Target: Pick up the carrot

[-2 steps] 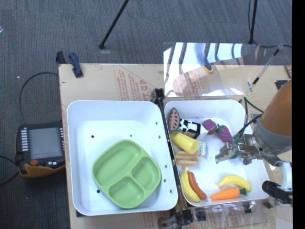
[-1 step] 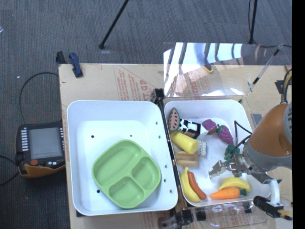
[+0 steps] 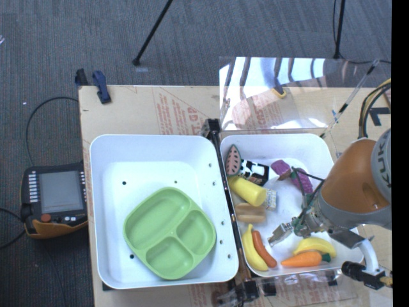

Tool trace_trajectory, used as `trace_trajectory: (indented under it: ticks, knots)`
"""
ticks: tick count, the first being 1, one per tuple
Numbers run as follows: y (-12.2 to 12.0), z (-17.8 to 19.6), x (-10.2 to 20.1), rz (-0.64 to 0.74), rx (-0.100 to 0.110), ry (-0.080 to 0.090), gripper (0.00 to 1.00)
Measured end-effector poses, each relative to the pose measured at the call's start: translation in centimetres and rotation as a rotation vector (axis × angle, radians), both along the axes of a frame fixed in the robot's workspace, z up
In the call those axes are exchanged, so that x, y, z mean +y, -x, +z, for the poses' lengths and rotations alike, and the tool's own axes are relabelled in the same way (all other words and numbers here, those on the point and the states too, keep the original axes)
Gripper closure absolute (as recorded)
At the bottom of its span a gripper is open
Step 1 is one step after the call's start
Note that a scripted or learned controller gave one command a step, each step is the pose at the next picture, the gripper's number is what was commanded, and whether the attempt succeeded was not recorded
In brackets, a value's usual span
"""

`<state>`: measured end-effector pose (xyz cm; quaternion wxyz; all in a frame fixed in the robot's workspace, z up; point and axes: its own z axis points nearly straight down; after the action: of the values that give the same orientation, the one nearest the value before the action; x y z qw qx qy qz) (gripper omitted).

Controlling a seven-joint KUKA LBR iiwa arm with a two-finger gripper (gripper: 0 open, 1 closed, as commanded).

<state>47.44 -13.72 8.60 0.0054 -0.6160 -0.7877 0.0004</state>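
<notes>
The arm [image 3: 358, 178] (orange-banded) reaches in, gripper [image 3: 281, 233] angled downward.

Carrot [image 3: 301, 259] in right bin [image 3: 319, 147], near edge – plate [image 3: 169, 233] in left bin [image 3: 108, 171].

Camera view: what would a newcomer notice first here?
The light green divided plastic plate in the left white bin stands out. The right white bin holds crowded toy food, with the orange toy carrot near its front edge, beside the grey arm's two-finger gripper.
</notes>
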Motion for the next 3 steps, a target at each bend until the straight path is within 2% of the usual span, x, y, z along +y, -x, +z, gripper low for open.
trace_trajectory:
  ticks: [1,2,3]
  knots:
    - [-5.6,0.0,3.4,-0.067,-0.003,0.001,0.0]
    - [0.0,0.0,4.8,-0.2,0.001,0.004,0.0]
    - [-4.1,0.0,4.6,-0.597,0.004,0.007,0.0]
